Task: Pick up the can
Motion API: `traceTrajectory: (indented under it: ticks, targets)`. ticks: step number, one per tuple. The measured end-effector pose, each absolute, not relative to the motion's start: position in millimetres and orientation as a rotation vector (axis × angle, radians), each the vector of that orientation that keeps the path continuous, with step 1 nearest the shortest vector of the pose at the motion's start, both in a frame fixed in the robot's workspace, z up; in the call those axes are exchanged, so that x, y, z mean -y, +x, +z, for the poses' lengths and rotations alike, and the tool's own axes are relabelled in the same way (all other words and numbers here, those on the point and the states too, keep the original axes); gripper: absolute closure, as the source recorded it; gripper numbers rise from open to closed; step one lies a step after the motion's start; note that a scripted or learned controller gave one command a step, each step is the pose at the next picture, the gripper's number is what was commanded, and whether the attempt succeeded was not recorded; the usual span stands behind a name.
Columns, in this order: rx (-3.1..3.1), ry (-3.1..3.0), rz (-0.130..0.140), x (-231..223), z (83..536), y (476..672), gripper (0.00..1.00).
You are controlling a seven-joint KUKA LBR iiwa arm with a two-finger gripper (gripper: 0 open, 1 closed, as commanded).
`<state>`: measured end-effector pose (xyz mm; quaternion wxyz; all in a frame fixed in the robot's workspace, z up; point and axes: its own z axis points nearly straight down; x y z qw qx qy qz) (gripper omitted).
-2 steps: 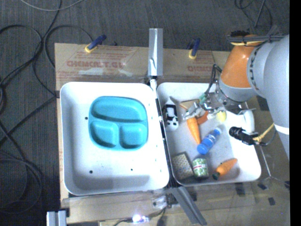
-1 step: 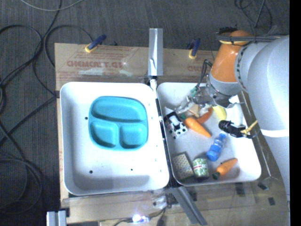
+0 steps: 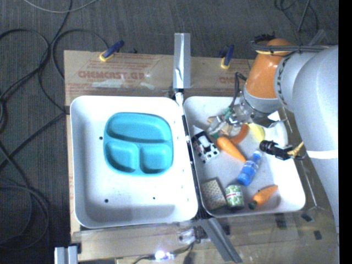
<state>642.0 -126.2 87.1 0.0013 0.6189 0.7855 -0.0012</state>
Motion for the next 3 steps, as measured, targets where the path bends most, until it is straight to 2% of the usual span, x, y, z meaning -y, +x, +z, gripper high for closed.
traceTrajectory:
  ticks: [1,2,3]
  targets:
    - [-2.496,1.911,-0.006,206.7,158.6,664.5,0.0]
    - [-2.431,1.966,0.001,180.7,110.3,669.9,0.0]
    - [-2.438,1.959,0.004,112.4,94.6,672.6,0.0]
